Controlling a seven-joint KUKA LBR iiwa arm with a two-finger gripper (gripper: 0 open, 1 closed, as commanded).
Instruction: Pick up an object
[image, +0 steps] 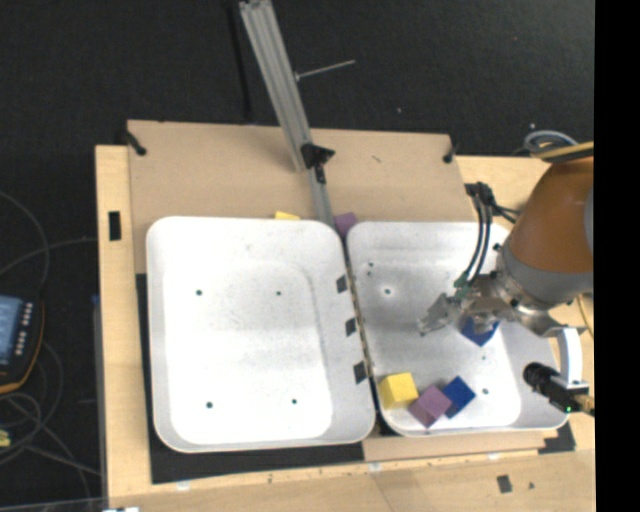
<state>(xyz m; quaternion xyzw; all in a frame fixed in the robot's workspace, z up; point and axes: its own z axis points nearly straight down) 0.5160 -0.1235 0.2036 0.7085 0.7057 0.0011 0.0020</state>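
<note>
Where the tan table spreads beneath everything, two shallow white bins sit on it side by side: the left bin and the right bin, their inner walls touching along a seam with small dark clips. From the right comes my arm, its orange band bulking over the right bin's far corner. A grey metal pole slants down from the top and ends at the seam between the bins. Off the table at the left lies a dark handheld device with a lit screen; its writing is too small to read.

My pincer hangs low in the right bin, metal fingers pointing left, and whether they are spread or pressed together I cannot tell. A blue block lies right against it, partly hidden beneath the wrist.

Near the right bin's front wall I count three blocks in a cluster: one yellow block, one purple block and one darker blue block, the purple touching both neighbours. Behind the bins' back rims peek one small yellow piece and one small purple piece.
</note>
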